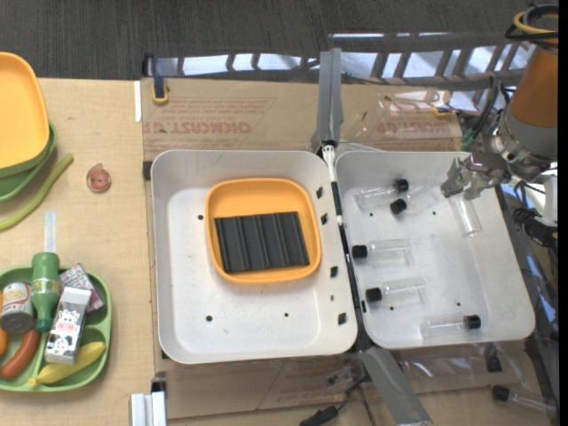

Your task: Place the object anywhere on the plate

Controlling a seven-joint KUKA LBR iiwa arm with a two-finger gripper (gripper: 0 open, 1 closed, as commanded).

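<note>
Nearest the lens, at the lower left, sits a green tray [99,355] of toy food: a green bottle [44,284], a small can [15,298], a carton [64,328] with dark spots, and a banana [67,368]; their labels are too small to read. Beside it stand the 2 white bins. The left bin [177,327] holds the orange plate [216,204], and a black ribbed slab [262,241] already lies flat across the plate's middle. The right bin [508,302] holds 5 clear vials with black caps, scattered well apart, and a 6th clear vial [469,219] lies just below the gripper [464,183] near that bin's upper right. The arm [538,105] reaches in there, well away from the plate. Whether the gripper is open or closed cannot be told from this angle, nor whether it has hold of that vial; the 2 look close or touching, no more. My reading is that the pick is the step in hand, with that vial as the likely object, still in the right bin. If the grasp holds, the next move calls for a lift clear of the bin wall, a carry leftward over the divider [330,162], and a release on a bare part of the plate or on top of the slab. A round vial may roll off the ribs. The cardboard [213,127] behind the bins bears red print, upside down; it looks like "CHEMCUTZ", though I would not swear to it.
</note>
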